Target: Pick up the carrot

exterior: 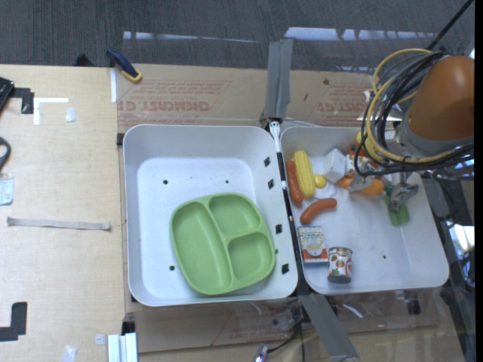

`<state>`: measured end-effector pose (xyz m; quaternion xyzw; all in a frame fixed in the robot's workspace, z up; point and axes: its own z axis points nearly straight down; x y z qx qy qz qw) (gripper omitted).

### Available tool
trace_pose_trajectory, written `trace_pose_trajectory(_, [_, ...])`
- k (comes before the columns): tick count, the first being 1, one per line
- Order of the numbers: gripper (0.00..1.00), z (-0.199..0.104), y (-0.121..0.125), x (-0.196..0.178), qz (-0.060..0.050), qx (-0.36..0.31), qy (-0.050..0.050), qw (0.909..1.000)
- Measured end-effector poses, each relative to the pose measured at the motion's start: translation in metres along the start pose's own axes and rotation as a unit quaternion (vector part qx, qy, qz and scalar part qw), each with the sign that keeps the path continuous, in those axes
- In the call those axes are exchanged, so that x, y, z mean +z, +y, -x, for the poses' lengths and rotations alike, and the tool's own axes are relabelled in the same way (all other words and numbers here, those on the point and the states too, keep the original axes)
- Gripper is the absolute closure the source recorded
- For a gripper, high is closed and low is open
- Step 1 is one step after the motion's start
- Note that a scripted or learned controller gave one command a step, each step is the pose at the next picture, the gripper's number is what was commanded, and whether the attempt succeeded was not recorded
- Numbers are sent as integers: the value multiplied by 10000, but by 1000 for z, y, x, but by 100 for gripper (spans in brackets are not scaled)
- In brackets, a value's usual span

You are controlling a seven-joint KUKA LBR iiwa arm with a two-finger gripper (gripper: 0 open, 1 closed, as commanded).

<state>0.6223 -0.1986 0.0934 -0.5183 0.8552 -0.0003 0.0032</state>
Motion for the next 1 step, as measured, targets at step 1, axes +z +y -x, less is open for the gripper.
trace_pose_trajectory(1, [0,-32,22,-1,11,1546,-19,9880])
